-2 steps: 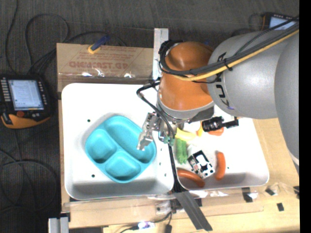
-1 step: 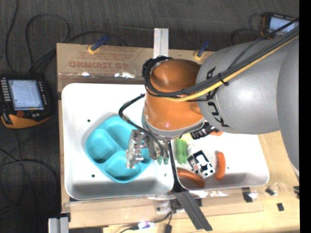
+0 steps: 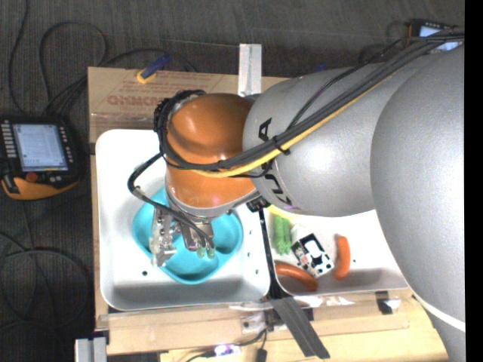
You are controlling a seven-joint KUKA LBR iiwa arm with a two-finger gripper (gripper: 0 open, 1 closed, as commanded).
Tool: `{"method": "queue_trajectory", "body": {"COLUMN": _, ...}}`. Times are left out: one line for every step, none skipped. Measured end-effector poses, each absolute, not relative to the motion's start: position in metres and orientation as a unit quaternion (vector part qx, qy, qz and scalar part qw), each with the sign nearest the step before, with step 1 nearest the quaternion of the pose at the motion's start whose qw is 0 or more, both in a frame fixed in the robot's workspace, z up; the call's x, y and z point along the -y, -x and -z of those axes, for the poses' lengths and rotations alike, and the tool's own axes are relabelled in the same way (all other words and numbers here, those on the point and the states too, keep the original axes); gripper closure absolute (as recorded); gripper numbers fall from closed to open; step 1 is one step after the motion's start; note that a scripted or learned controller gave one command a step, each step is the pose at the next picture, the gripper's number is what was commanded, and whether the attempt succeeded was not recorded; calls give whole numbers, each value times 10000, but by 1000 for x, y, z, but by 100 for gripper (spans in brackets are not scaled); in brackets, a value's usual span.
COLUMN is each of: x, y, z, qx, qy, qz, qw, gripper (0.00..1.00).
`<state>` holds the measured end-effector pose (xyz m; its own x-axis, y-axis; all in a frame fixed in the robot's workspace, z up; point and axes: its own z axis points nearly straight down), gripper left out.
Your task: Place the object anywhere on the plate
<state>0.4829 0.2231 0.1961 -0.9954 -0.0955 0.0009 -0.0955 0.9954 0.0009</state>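
Tool (image 3: 181, 243) sits low over the blue plate (image 3: 226, 236) in the left bin (image 3: 113, 202); can't tell its state or the object's whereabouts. I'd release low and lift straight up.

Plate (image 3: 226, 240) in left bin (image 3: 113, 202). Tool (image 3: 181, 246) over plate. Right bin (image 3: 370, 277) beside it holds sausages (image 3: 342, 256) and small block (image 3: 313, 253). Pendant (image 3: 34, 153) left of tabletop (image 3: 121, 89).
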Motion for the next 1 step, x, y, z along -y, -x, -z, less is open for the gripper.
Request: {"method": "queue_trajectory", "body": {"x": -223, "y": -483, "z": -196, "qx": 9989, "qy": -477, "qz": 7, "qw": 5, "gripper": 0}}
